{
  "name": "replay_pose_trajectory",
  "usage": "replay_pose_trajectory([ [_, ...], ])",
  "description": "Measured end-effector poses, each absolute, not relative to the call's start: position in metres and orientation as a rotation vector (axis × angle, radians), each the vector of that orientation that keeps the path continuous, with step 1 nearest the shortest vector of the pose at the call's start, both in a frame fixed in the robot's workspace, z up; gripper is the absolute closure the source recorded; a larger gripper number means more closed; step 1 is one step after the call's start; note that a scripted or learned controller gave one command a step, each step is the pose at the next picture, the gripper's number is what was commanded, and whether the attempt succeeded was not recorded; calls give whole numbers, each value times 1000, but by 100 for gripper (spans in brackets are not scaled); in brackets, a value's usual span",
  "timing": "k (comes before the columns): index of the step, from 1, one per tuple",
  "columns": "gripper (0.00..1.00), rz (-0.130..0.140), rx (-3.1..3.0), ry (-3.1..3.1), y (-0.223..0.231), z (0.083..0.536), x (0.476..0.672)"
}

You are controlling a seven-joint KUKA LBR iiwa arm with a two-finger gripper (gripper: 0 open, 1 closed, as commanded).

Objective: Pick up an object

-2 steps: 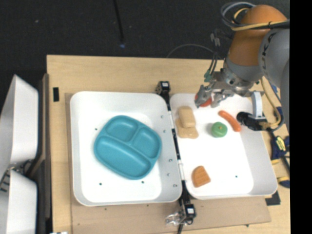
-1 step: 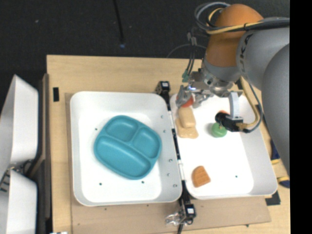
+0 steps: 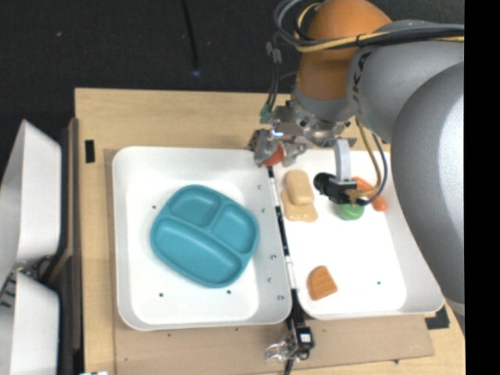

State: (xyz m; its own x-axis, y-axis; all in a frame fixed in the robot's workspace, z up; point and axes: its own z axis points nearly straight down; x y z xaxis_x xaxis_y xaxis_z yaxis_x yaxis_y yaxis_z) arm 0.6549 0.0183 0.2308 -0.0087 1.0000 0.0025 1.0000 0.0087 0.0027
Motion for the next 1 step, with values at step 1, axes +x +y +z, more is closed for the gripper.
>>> replay_pose_trajectory([
  [1,100,4,2212,2231,71,244,652],
])
